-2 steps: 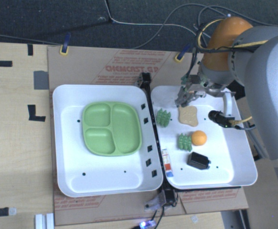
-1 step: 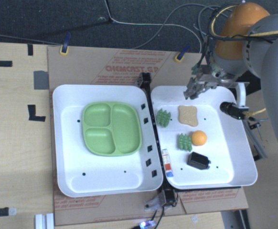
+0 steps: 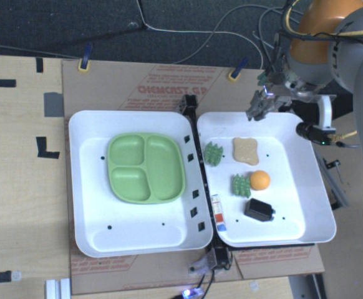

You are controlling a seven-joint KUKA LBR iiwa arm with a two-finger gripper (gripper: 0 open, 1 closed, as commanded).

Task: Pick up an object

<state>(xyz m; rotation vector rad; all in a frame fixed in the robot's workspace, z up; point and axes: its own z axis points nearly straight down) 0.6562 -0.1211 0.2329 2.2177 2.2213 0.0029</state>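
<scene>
The tool (image 3: 257,112) hangs at the upper right of the frame, over the far rim of the right bin (image 3: 306,185); whether it is apart or together I cannot tell, and nothing shows in it. Below it in that bin lie a tan slab (image 3: 246,151), a green piece (image 3: 213,154), another green piece (image 3: 241,185) touching an orange ball (image 3: 259,180), a black block (image 3: 259,210) and a small tube (image 3: 217,212) at the left wall. The left bin (image 3: 88,185) holds a green tray (image 3: 146,168). The step looks like the approach: next the tool must pick a target, perhaps the slab nearest it, and descend.
</scene>
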